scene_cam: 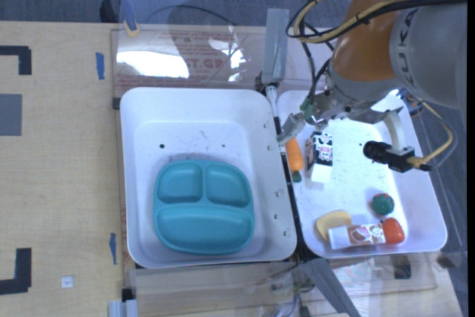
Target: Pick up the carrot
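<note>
Desk: pale wood, two white bins side by side.
Left bin: teal divided tray near its front edge.
Carrot: right bin, against its left wall.
Jaws: above the bin's back-left corner, just beyond the carrot; grip cannot be told.
Front-right corner: green ball, yellow piece.
</note>
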You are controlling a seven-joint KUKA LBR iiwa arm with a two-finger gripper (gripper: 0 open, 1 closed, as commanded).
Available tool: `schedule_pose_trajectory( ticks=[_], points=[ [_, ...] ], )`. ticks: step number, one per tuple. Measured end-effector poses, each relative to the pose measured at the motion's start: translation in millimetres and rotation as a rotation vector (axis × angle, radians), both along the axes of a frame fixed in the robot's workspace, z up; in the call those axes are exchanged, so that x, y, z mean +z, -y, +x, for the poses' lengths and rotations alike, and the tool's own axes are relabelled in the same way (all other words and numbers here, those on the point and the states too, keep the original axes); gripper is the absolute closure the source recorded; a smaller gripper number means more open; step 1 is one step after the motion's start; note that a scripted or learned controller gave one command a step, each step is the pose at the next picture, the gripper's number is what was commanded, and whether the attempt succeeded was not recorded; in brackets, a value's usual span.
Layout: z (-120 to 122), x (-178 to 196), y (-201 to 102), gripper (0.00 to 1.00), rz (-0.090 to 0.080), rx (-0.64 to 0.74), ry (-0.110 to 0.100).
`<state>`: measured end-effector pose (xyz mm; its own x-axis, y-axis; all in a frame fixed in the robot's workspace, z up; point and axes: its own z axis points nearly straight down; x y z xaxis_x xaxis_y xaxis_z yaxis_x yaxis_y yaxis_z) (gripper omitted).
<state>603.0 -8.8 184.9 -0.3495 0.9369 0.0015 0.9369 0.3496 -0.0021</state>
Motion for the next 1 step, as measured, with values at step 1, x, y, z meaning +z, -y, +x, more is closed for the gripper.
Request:
schedule_pose_trajectory(
  ticks=[1],
  points=[
    [0.0, 0.0, 0.0, 0.0, 0.0, 0.0, 0.0]
  ],
)
